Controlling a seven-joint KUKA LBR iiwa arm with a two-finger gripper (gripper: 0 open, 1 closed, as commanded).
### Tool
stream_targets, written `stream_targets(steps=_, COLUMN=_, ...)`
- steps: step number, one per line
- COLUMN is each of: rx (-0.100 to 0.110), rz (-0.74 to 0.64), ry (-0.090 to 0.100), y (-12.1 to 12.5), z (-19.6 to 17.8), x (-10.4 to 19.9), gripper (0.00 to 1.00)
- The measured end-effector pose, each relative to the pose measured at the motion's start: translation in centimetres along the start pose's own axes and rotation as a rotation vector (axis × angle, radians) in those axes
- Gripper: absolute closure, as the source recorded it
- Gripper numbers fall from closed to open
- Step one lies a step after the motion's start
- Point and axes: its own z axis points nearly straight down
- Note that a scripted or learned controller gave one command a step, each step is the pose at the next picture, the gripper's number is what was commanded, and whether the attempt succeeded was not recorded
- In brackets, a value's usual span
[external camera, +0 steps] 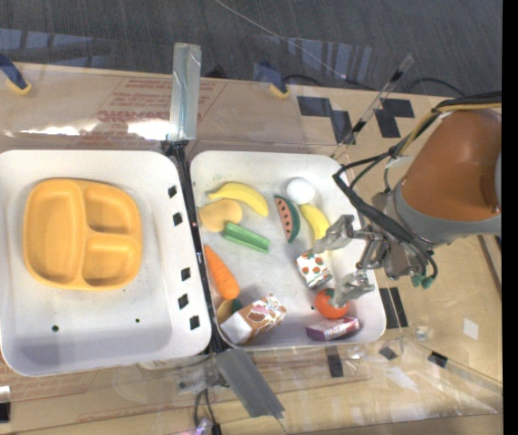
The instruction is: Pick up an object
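My gripper (pixel 341 261) hangs over the right side of the right bin (pixel 268 163), its two fingers spread open with nothing between them. One fingertip (pixel 333 236) is near a small yellow fruit (pixel 314 220). The other sits just above a red tomato (pixel 330 305). A white cube with red spots (pixel 312 268) lies just left of the fingers. Further left in the same bin are a banana (pixel 239 196), a green stick (pixel 245 236), a watermelon slice (pixel 286 218), a white egg (pixel 300 190) and an orange carrot (pixel 223 277).
A purple packet (pixel 332 330) and a brown-and-white packet (pixel 259 316) lie along the right bin's front wall. The left bin (pixel 23 343) holds a yellow divided plate (pixel 82 234). Black cables trail from the wrist over the bin's right rim.
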Motion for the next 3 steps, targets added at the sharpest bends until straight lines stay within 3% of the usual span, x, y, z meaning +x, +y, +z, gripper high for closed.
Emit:
stream_targets(steps=1, rx=0.002, rz=-0.019, ry=-0.005, y=-1.2, z=12.2, x=-2.1, gripper=0.00)
stream_targets(steps=2, rx=0.003, rz=-0.028, ry=-0.009, y=-1.0, z=11.0, x=-2.3, gripper=1.00)
stream_targets(steps=3, rx=0.004, rz=0.096, ry=-0.013, y=0.9, z=-6.7, x=-6.4, gripper=1.00)
